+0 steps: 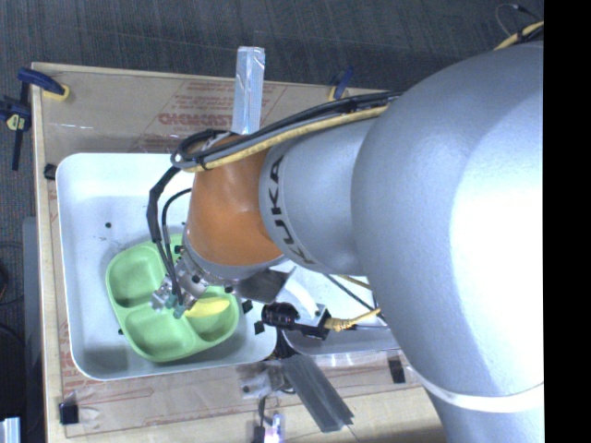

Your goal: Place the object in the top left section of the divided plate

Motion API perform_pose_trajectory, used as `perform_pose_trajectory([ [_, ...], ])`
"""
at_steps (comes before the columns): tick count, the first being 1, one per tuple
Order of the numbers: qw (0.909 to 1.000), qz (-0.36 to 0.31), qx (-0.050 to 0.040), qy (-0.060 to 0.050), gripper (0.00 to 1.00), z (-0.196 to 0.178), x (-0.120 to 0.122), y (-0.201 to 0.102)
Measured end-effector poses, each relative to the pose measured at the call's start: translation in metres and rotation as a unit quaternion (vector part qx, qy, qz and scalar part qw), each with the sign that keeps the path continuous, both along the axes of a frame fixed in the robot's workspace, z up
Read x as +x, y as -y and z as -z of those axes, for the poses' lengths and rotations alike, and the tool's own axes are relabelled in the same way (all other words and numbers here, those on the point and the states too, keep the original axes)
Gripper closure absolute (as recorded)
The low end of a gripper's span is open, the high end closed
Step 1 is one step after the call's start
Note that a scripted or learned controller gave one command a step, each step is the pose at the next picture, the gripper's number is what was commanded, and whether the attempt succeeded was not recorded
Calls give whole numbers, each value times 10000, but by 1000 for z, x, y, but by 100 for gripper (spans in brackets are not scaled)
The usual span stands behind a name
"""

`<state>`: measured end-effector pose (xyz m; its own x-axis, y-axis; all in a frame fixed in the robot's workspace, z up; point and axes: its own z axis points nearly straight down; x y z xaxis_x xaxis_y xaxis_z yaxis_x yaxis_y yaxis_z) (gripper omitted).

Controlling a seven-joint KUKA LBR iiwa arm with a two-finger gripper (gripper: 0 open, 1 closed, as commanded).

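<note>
A white bin (83,247) is seen sitting on the desk (111,118), whose brown surface bears faded red print. Blue clamps (42,84) are fixed at the desk's far left corner, with another (343,83) further right. A silvery upright post (248,90) is spotted behind the bin.

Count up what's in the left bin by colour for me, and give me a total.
Green: 1, the divided plate
Yellow: 1, an object lying in the plate's right-hand section
Total: 2, both in the left white bin. The arm covers part of the bin, so anything under it is uncounted.
</note>
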<state>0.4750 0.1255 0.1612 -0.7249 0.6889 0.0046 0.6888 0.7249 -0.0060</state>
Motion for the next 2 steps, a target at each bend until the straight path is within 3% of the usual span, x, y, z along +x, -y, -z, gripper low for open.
perform_pose_trajectory([
  [1,10000,5,0,2,0,0,0,0],
  [2,9991,-428,5,28,0,23,31,4],
])
